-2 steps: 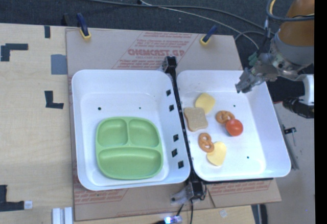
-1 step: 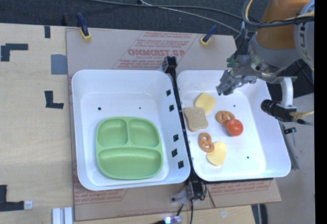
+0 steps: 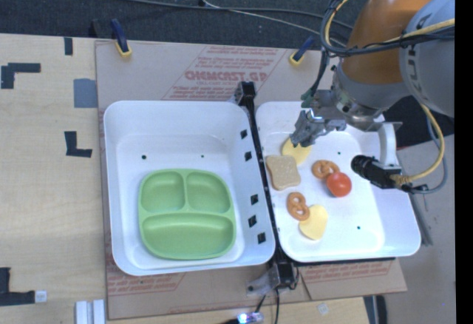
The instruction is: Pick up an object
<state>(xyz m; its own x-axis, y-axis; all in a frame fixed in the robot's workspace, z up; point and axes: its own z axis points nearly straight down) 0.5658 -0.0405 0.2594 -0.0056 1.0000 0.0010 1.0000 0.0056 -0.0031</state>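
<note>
Two white bins side by side: left bin (image 3: 118,130) with a green divided plate (image 3: 186,213), right bin (image 3: 399,237) with toy food. Arm (image 3: 384,34) in from the right, gripper (image 3: 304,139) low over the right bin's far left part, just above a pale yellow piece (image 3: 295,152). Fingers too dark and small to tell whether apart or together. Bread slice (image 3: 283,171) just near of the yellow piece. Two pretzels (image 3: 324,168) (image 3: 297,205), a tomato (image 3: 339,185) and a yellow heart-shaped piece (image 3: 315,223) further near and right.

Hand (image 3: 304,139) over yellow piece (image 3: 295,152) in right bin (image 3: 399,237) — green tray (image 3: 186,212) in left bin (image 3: 118,167)
</note>
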